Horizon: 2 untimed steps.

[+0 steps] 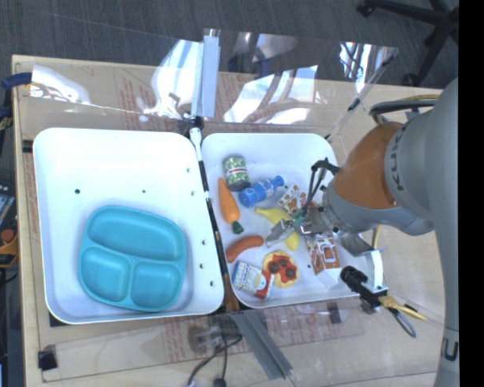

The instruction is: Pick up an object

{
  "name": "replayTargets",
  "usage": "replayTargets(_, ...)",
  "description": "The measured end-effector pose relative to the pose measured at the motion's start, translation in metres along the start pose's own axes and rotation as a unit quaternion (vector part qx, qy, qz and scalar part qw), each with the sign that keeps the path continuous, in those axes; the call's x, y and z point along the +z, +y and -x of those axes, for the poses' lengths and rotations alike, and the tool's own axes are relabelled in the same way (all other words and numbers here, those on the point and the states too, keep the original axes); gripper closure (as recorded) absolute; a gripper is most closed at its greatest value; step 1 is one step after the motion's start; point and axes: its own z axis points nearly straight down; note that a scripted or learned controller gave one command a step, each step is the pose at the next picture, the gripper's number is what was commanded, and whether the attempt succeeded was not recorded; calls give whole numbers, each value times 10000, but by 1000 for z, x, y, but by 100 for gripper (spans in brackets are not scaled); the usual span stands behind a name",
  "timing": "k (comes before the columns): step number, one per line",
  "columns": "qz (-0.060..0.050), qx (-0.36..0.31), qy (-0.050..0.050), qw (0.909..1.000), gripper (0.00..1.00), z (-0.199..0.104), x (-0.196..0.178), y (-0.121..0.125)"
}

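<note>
The right bin holds several small items: a green can, a blue bottle, an orange carrot, a yellow banana, a red sausage, a pizza slice, a small carton and snack packets. My gripper reaches in from the right and sits low in the middle of the bin, just right of the banana and above the pizza slice. Its tip is among the items.
The left bin holds a blue divided tray. The grey arm with its orange band covers the right bin's right edge. A clear shield stands behind the bins. Cables and clamps lie along the front of the bench.
</note>
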Motion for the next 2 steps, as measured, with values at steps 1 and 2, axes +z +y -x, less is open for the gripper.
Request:
replayTargets(1, -1, -22, 4, 10000, 100, -1, -10, 1)
replayTargets(2, -2, -23, 3, 10000, 0, -1, -10, 1)
